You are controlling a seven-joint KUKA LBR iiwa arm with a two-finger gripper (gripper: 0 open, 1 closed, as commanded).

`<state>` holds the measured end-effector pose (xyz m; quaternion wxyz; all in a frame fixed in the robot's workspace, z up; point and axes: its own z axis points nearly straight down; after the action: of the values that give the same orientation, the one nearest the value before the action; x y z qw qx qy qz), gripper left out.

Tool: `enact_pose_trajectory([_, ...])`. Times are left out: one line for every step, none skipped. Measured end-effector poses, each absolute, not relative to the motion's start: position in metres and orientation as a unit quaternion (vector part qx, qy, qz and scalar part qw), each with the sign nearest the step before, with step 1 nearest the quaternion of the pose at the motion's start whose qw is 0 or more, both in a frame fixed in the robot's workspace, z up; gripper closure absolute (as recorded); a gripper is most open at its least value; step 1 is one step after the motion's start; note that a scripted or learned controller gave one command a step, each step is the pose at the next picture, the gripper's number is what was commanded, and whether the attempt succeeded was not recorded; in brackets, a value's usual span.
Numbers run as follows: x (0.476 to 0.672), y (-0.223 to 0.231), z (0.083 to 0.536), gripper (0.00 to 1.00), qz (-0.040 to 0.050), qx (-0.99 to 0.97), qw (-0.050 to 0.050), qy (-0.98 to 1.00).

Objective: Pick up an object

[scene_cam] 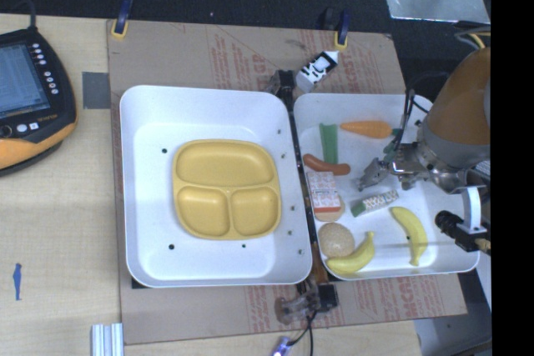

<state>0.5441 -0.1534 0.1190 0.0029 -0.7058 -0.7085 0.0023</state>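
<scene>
Toy food is lying in the right bin [434, 267]: a carrot [365, 128], a sausage [326, 165], two bananas [353, 256] and a small tube [374, 202]. Open and gripping nothing, the hand [373, 173] is hovering just above the tube. A yellow tray [226, 187] is sitting in the left bin [138, 179].

Brightness: even and fairly bright across the wooden bench [58, 213]; dark floor at the top underexposed.
Light source: overhead and diffuse, no single strong beam visible.
Glare: mild washout on the left bin [150, 179] along its left inner wall; faint sheen on the yellow divided tray [225, 186].
Shadows: soft and short, under the bananas [352, 257] and along the rim between the bins.
Sharpness: moderate; small print on the packet [324, 193] unreadable.
Blur: arm [455, 117] at right soft-edged, gripper [377, 172] details muddy.
Distortion: slight slant, bench edges not quite square.
</scene>
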Motion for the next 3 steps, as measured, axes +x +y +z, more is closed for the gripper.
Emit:
enact_pose_trajectory([0.475, -0.189, 0.091, 0.0, 0.0017, -0.706, 0.002, -0.709])
enact_pose_trajectory([0.488, -0.134, 0.092, 0.0, 0.0008, -0.704, 0.002, -0.71])
enact_pose_trajectory([0.49, -0.135, 0.104, 1.0, 0.0006, -0.703, 0.0, -0.711])
